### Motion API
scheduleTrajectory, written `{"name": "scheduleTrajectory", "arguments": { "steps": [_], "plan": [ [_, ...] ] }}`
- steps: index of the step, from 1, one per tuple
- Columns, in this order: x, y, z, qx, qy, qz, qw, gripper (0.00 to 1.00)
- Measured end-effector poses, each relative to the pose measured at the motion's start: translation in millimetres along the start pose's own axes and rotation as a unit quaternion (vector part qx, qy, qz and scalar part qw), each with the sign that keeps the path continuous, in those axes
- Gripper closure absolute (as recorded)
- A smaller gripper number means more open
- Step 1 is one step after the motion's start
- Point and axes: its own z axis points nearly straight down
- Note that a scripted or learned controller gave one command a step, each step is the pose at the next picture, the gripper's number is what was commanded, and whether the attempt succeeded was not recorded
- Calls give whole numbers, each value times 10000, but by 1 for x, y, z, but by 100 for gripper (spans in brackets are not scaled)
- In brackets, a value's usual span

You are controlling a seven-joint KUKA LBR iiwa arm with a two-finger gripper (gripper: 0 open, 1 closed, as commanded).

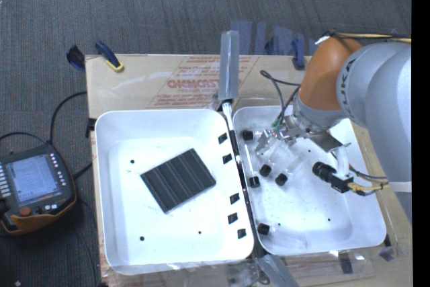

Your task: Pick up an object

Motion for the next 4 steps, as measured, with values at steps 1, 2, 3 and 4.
{"name": "scheduleTrajectory", "arguments": {
  "steps": [1, 2, 3, 4],
  "plan": [
    [2, 1, -9, -4, 22, -6, 10000, 100],
    [1, 1, -10, -5, 13, -1, 10000, 0],
    [1, 1, -10, -6, 13, -1, 10000, 0],
    [1, 1, -10, -6, 13, -1, 10000, 0]
  ]
}}
